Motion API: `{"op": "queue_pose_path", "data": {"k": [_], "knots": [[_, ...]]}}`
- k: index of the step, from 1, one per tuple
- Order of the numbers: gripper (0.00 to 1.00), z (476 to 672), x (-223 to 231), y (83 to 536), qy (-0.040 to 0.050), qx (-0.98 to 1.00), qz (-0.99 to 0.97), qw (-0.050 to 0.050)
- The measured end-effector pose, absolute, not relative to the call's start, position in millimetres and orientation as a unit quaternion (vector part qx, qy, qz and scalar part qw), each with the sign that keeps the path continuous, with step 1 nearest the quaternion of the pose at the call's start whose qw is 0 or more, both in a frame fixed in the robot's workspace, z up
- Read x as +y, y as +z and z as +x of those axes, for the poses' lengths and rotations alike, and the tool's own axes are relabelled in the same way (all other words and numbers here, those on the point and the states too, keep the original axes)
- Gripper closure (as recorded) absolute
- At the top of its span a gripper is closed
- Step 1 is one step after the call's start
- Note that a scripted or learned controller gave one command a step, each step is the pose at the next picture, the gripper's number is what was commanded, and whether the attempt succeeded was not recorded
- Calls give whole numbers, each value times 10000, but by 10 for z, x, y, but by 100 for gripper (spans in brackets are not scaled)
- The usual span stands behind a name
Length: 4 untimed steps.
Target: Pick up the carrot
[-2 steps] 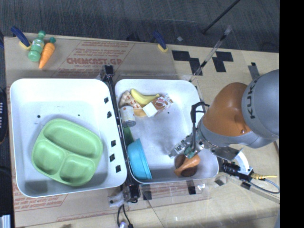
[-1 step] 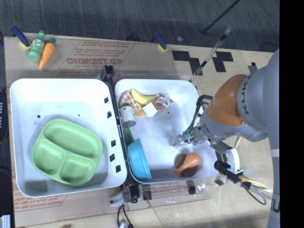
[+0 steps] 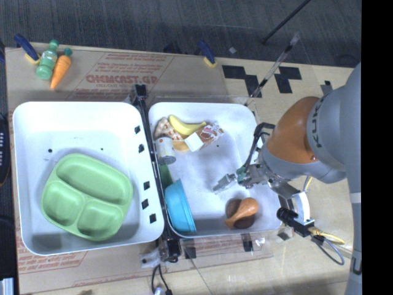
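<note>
The orange carrot (image 3: pixel 60 71) lies on the cardboard behind the left bin, at the far top left, outside both bins. A small green bottle (image 3: pixel 46 63) sits right beside it. My gripper (image 3: pixel 221 184) is low inside the right bin (image 3: pixel 245 112), near its middle, far from the carrot. It hovers just above and left of a brown-and-orange pear-shaped item (image 3: pixel 241 211). Nothing shows between its tips.
The left bin (image 3: pixel 37 121) holds a green divided plate (image 3: pixel 88 195). In the right bin lie a banana (image 3: pixel 184 126), a wrapped snack (image 3: pixel 210 134), a can (image 3: pixel 164 151) and a blue bowl (image 3: pixel 179 208) against the left wall. Blue clamps (image 3: pixel 209 54) sit on the cardboard's back edge.
</note>
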<state>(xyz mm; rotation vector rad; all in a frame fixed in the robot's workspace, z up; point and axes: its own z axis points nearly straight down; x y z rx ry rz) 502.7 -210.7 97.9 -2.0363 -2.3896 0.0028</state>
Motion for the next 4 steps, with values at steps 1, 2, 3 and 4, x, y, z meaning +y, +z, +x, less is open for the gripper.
{"op": "queue_pose_path", "data": {"k": [1, 2, 3, 4], "knots": [[0, 4770, -1979, 911, 17, -7593, -6507, 22], [100, 4785, -1976, 1012, 19, -7615, -6481, 23], [100, 4769, -1849, 1039, 17, -6896, -7242, 13], [100, 4774, -2022, 929, -4, -7234, -6904, 36]]}}
